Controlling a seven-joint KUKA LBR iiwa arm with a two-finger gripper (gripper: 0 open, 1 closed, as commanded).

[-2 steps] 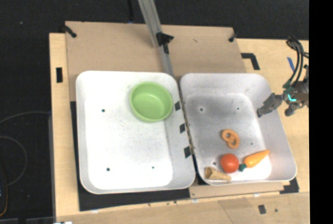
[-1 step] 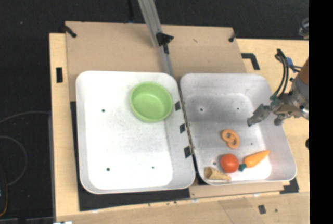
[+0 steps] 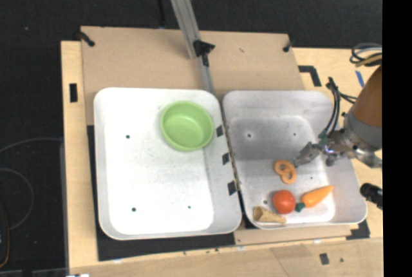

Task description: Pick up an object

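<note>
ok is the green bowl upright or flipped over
Upright. The green bowl sits in the left bin with its open mouth facing up: the rim rings a paler hollow inside. Nothing shows in it.

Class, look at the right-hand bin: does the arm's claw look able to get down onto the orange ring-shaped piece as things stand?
Probably yes. The claw hovers just up and right of the orange ring, which lies flat on the right bin's floor, apart from the tomato and carrot. Nothing lies between them.

end effector (image 3: 311,154) over right bin (image 3: 270,108) | beside pretzel (image 3: 284,170) (apart)
</note>
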